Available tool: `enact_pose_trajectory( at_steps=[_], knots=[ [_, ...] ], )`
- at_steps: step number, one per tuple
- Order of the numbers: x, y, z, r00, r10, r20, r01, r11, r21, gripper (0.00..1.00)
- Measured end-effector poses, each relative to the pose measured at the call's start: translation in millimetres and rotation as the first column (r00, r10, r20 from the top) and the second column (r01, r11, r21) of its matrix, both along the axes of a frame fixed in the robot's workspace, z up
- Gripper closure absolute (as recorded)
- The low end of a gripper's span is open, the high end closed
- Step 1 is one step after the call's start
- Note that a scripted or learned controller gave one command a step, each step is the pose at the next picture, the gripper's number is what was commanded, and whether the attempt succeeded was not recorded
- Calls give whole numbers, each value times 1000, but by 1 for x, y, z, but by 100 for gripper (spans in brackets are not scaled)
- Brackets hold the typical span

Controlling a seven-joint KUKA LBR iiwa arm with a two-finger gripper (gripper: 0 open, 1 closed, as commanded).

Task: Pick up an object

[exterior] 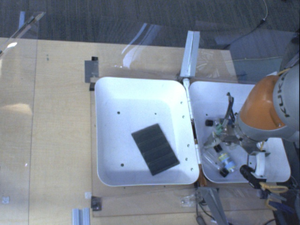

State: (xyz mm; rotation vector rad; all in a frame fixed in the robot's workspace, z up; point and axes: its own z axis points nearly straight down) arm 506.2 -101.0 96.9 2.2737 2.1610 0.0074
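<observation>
Objects for picking lie in two places: from the camera view I see a dark ribbed rectangular pad (155, 148) at five o'clock in the left bin (108, 93), and small mixed clutter (220, 161) in the right bin (206, 95). My gripper (225, 135) hovers over that clutter; its grip state I cannot tell. I'd descend straight onto one isolated piece, clear of the wall.

You have two white bins on the surface (56, 125): a left bin (108, 97) and a right bin (206, 95). One dark ribbed slab (155, 148) lies in the left. The small items in the right are too cluttered to count.
</observation>
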Motion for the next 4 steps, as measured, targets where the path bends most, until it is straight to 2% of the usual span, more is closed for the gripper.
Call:
enact_pose_trajectory(
  at_steps=[1, 2, 3, 4],
  knots=[
    [2, 1, 11, 1000, 3, 5, -3, 1000, 0, 100],
    [-18, 30, 152, 997, -76, 0, 76, 997, 0, 100],
    [5, -21, 118, 965, -261, -3, 261, 965, 0, 100],
    [7, -20, 129, 967, -253, 2, 253, 967, 0, 100]
  ],
)
